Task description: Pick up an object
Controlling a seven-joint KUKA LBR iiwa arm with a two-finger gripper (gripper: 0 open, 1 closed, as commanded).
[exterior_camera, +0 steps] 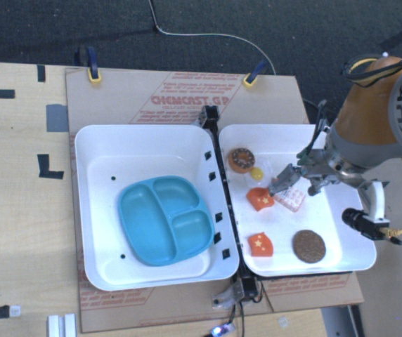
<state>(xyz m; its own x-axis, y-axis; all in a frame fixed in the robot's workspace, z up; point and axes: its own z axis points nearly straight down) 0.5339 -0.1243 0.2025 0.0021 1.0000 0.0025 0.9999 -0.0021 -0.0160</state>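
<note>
The right bin (341, 262) holds a brown frosted donut (242, 159), a small yellow piece (256, 173), a red strawberry-like piece (260, 199), a pink-white packet (290, 199), a red block with a yellow star (260, 245) and a round brown cookie (308, 246). My gripper (285, 182) hangs over the right bin, just above the packet and right of the strawberry piece. One grey finger (282, 183) points down-left toward them. Nothing shows between the fingers.
The left bin (88, 188) holds a blue divided plate (166, 220). A black clip strip (218, 188) joins the two bins. The arm's orange band (373, 104) fills the upper right. A black cable (187, 34) runs across the dark floor behind the cardboard base.
</note>
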